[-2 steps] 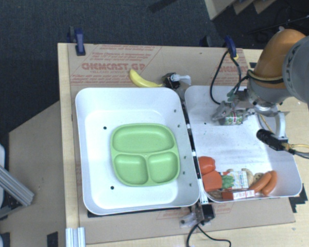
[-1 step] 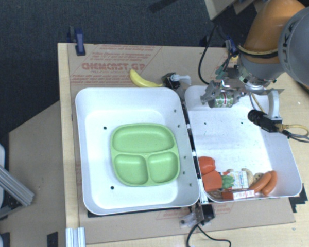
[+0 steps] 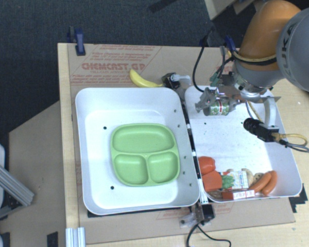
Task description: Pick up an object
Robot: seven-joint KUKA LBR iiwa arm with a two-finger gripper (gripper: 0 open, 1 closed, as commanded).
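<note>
Left bin (image 3: 87, 138) held green divided tray (image 3: 144, 154); right bin (image 3: 286, 156) held toy food pile (image 3: 236, 181) at near edge; gripper (image 3: 216, 106) hung over right bin's far end, fingers clamped on small can (image 3: 220, 108); banana (image 3: 143, 80) lay behind left bin.

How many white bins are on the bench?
2. The left white bin holds a green divided plate. The right white bin sits beside it, with toy food piled in its near corner. Nothing looks likely to hide another bin.
</note>
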